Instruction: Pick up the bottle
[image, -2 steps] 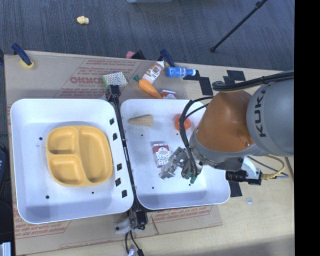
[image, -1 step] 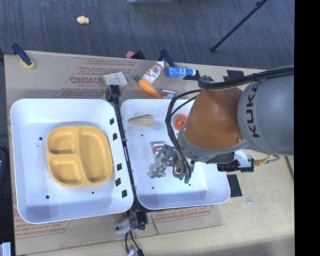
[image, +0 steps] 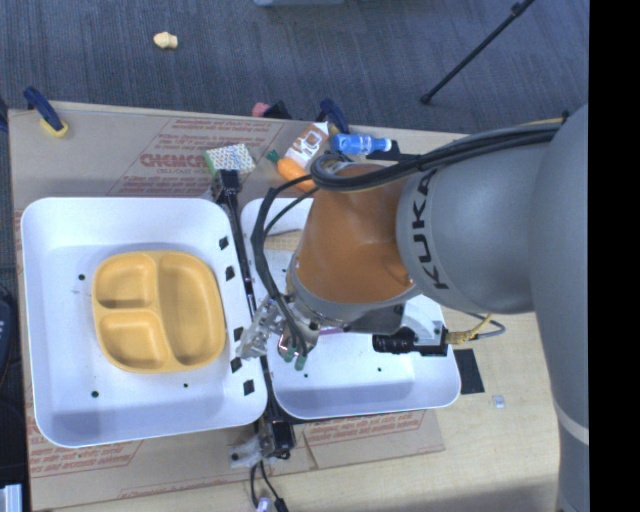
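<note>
Bottle (image: 305, 152): lay at far edge of right bin (image: 440, 385), part hidden by arm (image: 440, 240).
Gripper (image: 283, 340): low over bin divider, near side; open/shut state unclear, nothing visibly held.
Progress: pickup not yet done, approx. all steps left.
Left bin (image: 40, 300): held yellow tray (image: 158, 310).

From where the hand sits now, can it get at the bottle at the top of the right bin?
Probably yes, after a move. The bottle lies at the right bin's far edge, with only its orange body and blue cap peeking past the arm. The hand hangs low near the divider, so it must travel up the bin first.
</note>
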